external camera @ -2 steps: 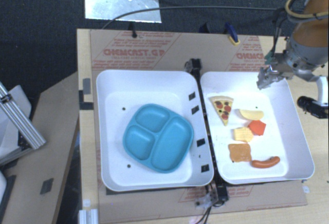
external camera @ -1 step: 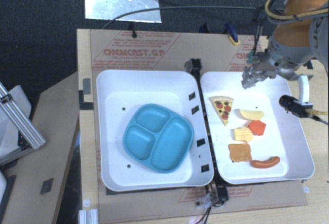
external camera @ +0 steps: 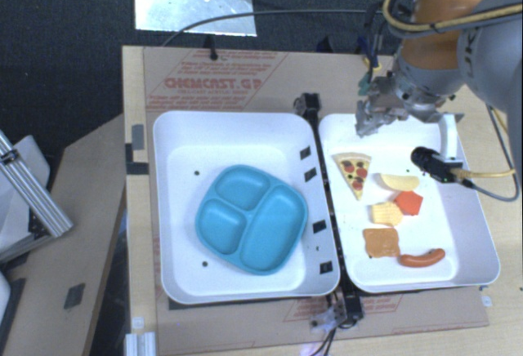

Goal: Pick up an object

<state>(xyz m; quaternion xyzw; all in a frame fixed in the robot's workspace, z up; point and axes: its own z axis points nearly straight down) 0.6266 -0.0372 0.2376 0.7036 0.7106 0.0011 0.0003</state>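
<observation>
My gripper (external camera: 369, 124) hangs over right bin's (external camera: 474, 224) back-left corner, fingers' state unclear; bench cardboard (external camera: 216, 83) reads "CHEMCAST GP" w/ pizza slice (external camera: 354, 171) nearby.

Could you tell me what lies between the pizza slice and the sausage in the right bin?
In the camera view, a pale yellow block and a brown toast piece lie between the pizza slice and the sausage.

The right bin's (external camera: 482, 252) far end lies open below the hand (external camera: 369, 124). Toward its near end, pizza (external camera: 354, 171), apple slice (external camera: 399, 181), orange wedge (external camera: 409, 202), cheese (external camera: 386, 214), toast (external camera: 381, 242) and sausage (external camera: 422, 257) crowd close together. A blue tray (external camera: 250, 218) takes up the middle of the left bin (external camera: 176, 183).
</observation>
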